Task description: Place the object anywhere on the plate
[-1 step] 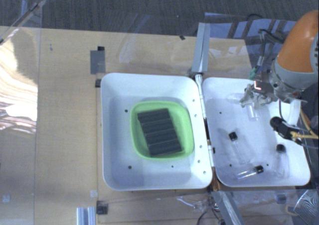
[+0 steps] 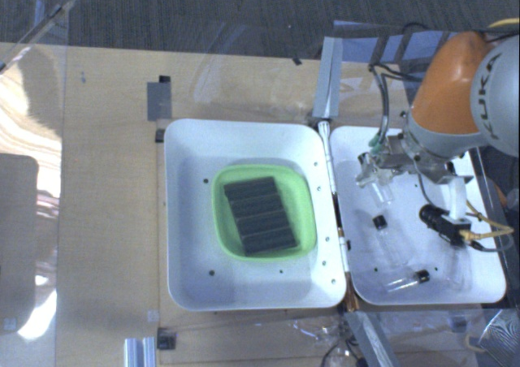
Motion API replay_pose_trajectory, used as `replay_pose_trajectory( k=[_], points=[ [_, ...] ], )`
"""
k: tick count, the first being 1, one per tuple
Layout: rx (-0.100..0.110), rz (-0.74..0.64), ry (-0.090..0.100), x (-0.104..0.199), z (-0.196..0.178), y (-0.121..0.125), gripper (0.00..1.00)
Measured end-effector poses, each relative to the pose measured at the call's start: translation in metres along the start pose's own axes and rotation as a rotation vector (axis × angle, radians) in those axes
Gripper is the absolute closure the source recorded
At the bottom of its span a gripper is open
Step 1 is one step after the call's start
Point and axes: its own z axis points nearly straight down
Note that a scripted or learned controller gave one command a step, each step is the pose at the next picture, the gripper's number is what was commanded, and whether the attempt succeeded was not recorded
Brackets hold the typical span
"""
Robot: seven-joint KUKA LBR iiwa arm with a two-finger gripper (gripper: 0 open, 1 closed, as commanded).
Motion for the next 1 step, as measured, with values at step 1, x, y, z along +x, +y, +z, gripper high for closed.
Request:
replay_pose_trajectory(
  k=[1],
  points=[
    [0.001, -0.031, 0.001, 0.0864, -0.0307, -0.0438, 1.00]
  ],
)
